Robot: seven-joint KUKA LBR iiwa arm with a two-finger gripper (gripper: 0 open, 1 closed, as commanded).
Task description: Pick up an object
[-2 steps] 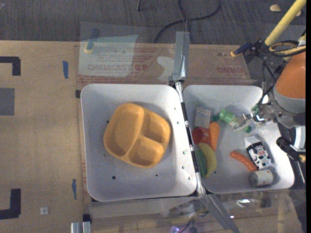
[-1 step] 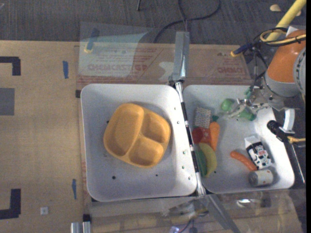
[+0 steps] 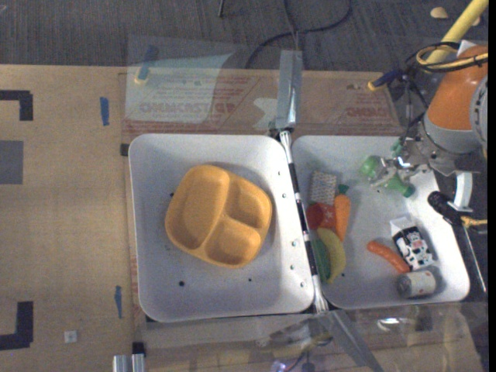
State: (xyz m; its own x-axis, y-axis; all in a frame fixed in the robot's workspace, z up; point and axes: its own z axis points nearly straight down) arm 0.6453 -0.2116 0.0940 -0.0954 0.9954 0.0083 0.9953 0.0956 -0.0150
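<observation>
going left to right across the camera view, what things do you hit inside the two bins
yellow divided tray → red toy → yellow banana → green object by the gripper → small orange carrot → black and white pack

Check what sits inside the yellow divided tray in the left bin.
The yellow divided tray shows bare compartments, nothing lying in them. It rests tilted on the left bin floor; whatever lies beneath the tray is covered, so that cannot be judged.
</observation>
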